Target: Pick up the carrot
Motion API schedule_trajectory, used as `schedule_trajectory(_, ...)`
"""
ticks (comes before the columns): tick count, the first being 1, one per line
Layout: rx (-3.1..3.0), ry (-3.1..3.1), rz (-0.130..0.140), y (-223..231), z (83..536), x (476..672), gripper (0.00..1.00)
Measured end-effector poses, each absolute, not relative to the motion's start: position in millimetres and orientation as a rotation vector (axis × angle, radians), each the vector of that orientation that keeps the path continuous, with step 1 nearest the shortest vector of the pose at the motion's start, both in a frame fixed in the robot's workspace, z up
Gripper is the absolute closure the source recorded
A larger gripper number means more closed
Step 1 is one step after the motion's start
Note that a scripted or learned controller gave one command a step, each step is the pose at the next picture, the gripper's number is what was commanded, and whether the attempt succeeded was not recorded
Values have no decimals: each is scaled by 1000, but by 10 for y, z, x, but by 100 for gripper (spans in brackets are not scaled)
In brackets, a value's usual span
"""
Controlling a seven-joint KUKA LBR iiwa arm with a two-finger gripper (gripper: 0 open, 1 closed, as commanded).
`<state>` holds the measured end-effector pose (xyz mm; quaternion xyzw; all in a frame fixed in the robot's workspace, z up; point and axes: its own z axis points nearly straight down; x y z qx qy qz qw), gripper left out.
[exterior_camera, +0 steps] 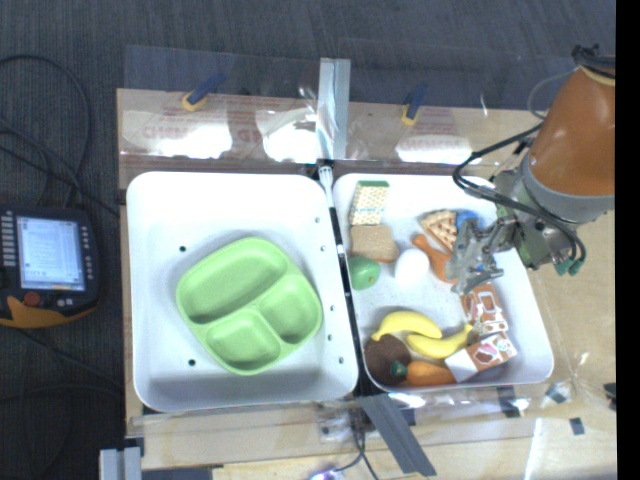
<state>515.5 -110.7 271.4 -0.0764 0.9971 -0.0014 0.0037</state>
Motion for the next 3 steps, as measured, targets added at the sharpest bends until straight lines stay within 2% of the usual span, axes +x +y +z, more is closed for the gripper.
schedule_trajectory(1, -446, 3108, -1, -935, 2642, 5066, 100)
schedule_trajectory(2, -1102, 2941, 4, -765, 2447, 5378, 100)
schedule_trajectory(3, -1023, 2965, -3, -1201, 2755, 5190, 100)
